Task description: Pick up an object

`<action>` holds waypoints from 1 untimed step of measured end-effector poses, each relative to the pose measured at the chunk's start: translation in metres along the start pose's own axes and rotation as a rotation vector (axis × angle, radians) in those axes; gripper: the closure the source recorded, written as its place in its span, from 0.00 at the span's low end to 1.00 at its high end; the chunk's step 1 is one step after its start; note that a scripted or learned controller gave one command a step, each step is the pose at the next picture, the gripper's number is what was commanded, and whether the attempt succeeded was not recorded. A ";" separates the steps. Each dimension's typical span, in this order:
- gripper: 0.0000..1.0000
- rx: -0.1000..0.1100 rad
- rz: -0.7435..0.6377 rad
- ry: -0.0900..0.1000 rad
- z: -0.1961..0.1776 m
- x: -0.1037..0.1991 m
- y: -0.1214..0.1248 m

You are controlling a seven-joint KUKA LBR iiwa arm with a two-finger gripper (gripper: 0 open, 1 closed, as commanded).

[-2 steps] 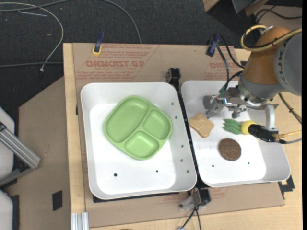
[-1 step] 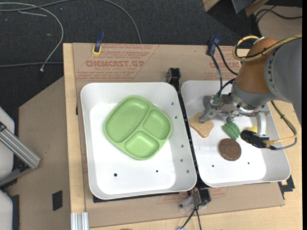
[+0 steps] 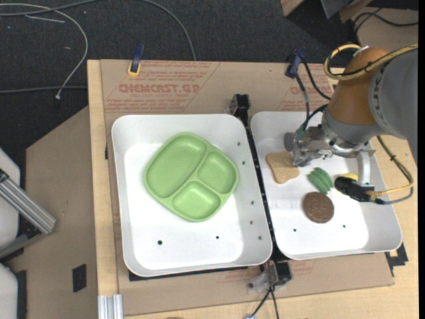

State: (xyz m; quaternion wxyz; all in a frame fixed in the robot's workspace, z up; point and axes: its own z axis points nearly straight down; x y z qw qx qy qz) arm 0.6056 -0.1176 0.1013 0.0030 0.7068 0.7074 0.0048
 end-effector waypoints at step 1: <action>1.00 0.006 -0.001 -0.003 -0.044 0.003 0.002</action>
